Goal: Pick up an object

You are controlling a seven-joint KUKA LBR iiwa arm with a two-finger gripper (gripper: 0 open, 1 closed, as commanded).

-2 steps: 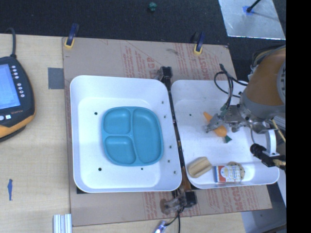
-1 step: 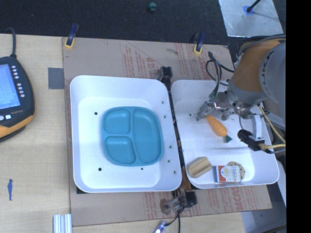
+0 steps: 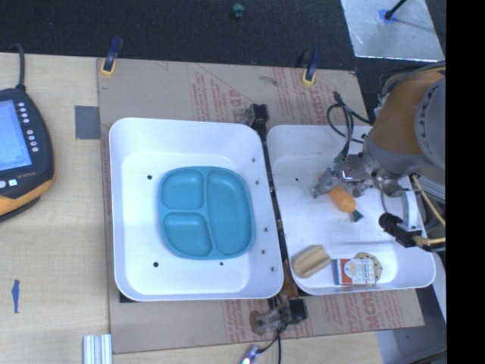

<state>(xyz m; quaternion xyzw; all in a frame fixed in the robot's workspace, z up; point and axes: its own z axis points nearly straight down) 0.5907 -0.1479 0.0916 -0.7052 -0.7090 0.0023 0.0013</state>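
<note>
Lying nearest the lens, along the right bin's [image 3: 303, 139] 6 o'clock wall, are a tan block [image 3: 311, 260] and a printed packet [image 3: 356, 270]. Toy carrot [image 3: 345, 201] is resting mid-bin, touching the gripper [image 3: 339, 183] at its 11 o'clock. Finger state: cannot tell. Recommendation: be centring over the carrot, closing across its narrow width. Blue divided tray [image 3: 206, 211] is occupying the left bin [image 3: 125, 203].

Light wood table [image 3: 53, 264] w/ brown cardboard sheet [image 3: 189, 89] on top, held by blue/yellow clamps [image 3: 111, 55] at far edge. Dark carpeted floor [image 3: 189, 14] beyond, w/ a pale grey sheet [image 3: 386, 21] at upper right. Handheld control pendant [image 3: 19, 154] at table's left edge.
</note>
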